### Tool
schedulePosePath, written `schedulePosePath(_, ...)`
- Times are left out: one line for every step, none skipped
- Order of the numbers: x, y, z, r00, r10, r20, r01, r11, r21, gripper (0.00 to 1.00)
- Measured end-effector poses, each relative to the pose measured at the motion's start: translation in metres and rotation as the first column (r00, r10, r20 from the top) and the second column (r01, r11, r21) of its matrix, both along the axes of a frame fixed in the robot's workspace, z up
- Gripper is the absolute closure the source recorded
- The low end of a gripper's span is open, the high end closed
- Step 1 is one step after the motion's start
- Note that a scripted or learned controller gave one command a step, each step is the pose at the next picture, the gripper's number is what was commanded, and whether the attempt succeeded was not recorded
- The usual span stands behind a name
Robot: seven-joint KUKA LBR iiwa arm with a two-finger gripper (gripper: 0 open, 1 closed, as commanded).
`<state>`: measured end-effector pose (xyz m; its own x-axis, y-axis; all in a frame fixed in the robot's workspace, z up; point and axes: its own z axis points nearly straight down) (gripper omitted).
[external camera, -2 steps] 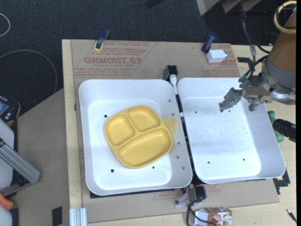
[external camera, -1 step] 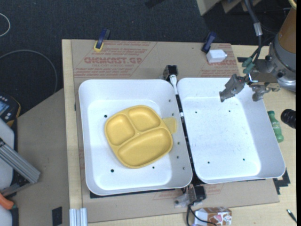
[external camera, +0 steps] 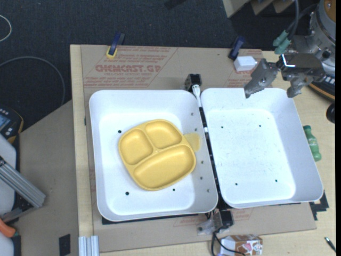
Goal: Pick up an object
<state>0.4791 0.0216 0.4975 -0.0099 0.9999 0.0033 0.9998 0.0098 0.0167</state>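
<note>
A yellow divided plate with three compartments lies flat in the left white bin. A small yellow piece pokes out from under its right edge. My gripper hangs above the far edge of the right white bin, well away from the plate. Its two grey fingers are spread wide apart, open, with nothing between them.
A black divider clamp sits between the bins at the back. A white block and blue clips rest on the cardboard behind the bins. A green object lies off the right bin's right rim.
</note>
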Motion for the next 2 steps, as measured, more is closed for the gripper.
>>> schedulePosePath(0.001,-0.004,0.003,1.000,-0.008,-0.010,0.008,1.000,-0.004,1.00)
schedulePosePath(-0.001,0.058,-0.089,1.000,-0.004,-0.026,0.004,1.000,-0.004,1.00)
